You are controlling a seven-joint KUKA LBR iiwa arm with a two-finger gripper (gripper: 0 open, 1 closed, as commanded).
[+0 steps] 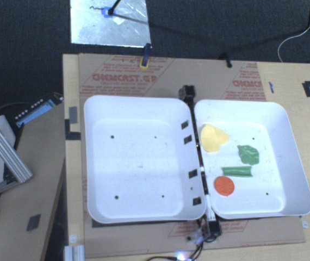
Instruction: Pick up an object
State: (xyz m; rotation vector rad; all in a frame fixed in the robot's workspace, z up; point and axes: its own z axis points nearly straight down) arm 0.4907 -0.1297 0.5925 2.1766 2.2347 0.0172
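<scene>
right bin (285, 125): holds four objects | yellow piece (213, 137) at its far left, near the divider | green lump (248, 154) to the right of it | green stick (236, 171) lies flat just nearer | orange disc (224, 186) nearest, apart from the stick | left bin (98, 110) beside it | claw state: cannot tell

— Where do we look from?
— From above the bench (160, 69), at a slant, far enough back to take in both bins.
— How do they lie?
— Left bin (138, 105) and right bin (285, 129) side by side, mid-frame.
</scene>
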